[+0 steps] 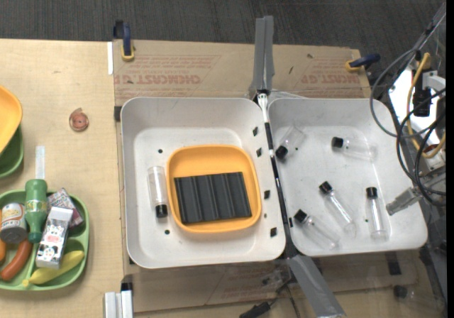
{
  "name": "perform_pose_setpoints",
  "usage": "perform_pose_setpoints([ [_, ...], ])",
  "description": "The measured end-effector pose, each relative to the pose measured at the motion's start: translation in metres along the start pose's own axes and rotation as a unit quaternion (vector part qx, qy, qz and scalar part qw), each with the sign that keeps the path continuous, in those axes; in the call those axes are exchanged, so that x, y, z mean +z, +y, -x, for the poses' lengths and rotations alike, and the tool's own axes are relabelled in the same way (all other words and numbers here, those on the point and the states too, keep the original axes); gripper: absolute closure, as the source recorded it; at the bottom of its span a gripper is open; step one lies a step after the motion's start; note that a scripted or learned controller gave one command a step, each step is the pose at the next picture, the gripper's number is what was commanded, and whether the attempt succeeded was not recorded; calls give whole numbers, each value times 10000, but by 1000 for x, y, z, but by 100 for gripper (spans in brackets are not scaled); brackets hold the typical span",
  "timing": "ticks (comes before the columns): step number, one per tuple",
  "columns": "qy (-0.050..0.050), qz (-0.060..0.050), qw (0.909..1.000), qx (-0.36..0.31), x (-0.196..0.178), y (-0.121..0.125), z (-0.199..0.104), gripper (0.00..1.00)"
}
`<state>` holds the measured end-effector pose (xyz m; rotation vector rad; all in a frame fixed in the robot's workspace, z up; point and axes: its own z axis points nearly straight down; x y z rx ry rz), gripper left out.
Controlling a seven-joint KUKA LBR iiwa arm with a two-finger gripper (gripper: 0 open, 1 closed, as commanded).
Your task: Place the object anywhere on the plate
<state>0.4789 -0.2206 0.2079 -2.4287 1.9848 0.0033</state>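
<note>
Camera view: orange plate [213, 157] sat in the left bin [138, 238], a dark ribbed insert [211, 196] lying on it. One clear vial [157, 189] with a black cap lay just beside the plate's left rim, on the bin floor, not on the plate. Five more vials were scattered right of the plate in the right bin [355, 242]: one near the divider [289, 143], others further right [351, 145], [333, 201], [374, 210], [314, 230]. Gripper state: cannot tell, since nothing here showed it clearly. Judgement: task not done, as no vial rested on the plate; pick and place both remained.
</note>
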Motion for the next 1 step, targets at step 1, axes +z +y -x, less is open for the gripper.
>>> perform_pose_setpoints([
  [1,-2,4,9909,-1345,3,-2,10,0],
])
